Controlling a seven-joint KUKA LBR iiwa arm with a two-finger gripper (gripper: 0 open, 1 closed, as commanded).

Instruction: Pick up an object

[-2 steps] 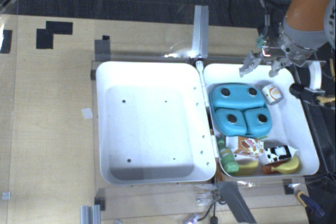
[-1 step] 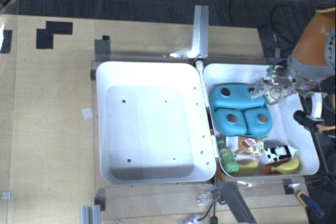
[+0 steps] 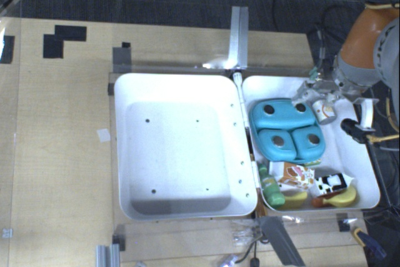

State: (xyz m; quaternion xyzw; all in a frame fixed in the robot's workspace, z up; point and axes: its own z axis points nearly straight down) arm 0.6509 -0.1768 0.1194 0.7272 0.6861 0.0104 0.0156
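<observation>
Turquoise plastic dominates the right bin [image 3: 374,192]: a glossy moulded tray [image 3: 287,131] with three rounded lobes, each dimpled by a dark dot, lies in the bin's upper middle. Below it, along the bin's lower wall, small toys crowd together: a green bottle shape [image 3: 271,189], a printed orange-and-white packet [image 3: 296,176], a black-and-white cow-patterned piece [image 3: 329,182] and a yellow banana [image 3: 342,198], touching or overlapping one another.

At the upper right of the frame the grey arm [image 3: 375,47], with its orange band, bends down into the right bin. Its pincer [image 3: 319,95] hangs over the bin's upper right part, just beside the turquoise tray's upper right lobe; whether it is apart or together I cannot tell. A small white object [image 3: 324,111] sits right under it.

Smooth and white with rounded corners, the left bin [image 3: 175,147] offers wide open floor. Pale wood counter [image 3: 56,153] stretches leftward.
</observation>
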